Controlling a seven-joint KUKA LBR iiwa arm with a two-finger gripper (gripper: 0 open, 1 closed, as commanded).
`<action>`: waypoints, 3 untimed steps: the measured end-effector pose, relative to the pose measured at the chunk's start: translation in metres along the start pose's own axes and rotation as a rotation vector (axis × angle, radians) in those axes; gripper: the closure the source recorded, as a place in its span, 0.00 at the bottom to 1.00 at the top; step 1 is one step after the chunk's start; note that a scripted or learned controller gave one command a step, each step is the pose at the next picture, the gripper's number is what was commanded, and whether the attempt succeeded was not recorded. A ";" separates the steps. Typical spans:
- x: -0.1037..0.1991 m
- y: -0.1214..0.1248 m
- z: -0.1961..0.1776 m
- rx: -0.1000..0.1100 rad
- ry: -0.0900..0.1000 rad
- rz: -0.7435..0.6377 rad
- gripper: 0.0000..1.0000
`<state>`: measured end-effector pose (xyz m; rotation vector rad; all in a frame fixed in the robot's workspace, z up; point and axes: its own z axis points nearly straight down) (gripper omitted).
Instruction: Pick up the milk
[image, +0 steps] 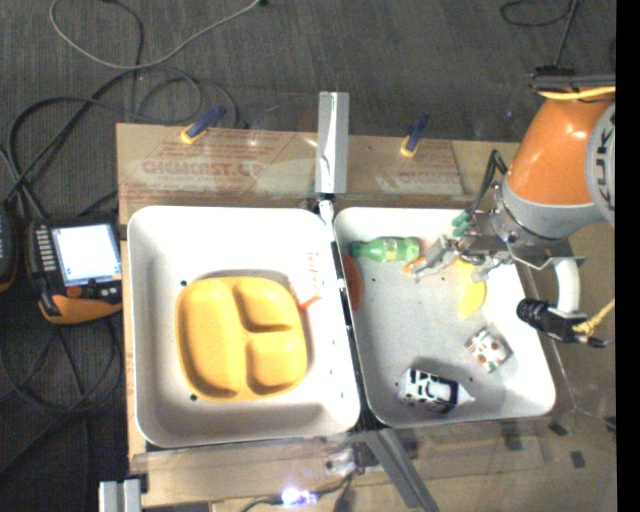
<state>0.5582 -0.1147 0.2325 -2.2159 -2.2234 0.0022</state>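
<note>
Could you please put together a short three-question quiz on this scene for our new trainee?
1. True or false: the yellow tray sits in the right bin.
2. Which thing lies nearest the gripper? A) the green bottle B) the milk carton C) the small strawberry carton
3. Fill the gap: the milk carton, black and white, lies near the ____ edge of the right bin as the camera sees it.

Key
1. False: it sits in the left bin.
2. A: the bottle lies just to the gripper's left in the view, at the top of the right bin.
3. Bottom.
</note>
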 end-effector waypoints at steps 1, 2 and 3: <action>-0.045 -0.023 -0.020 -0.002 -0.002 -0.102 0.00; -0.003 -0.075 0.126 0.002 0.002 0.055 0.00; -0.026 -0.061 -0.003 -0.001 -0.004 0.083 0.00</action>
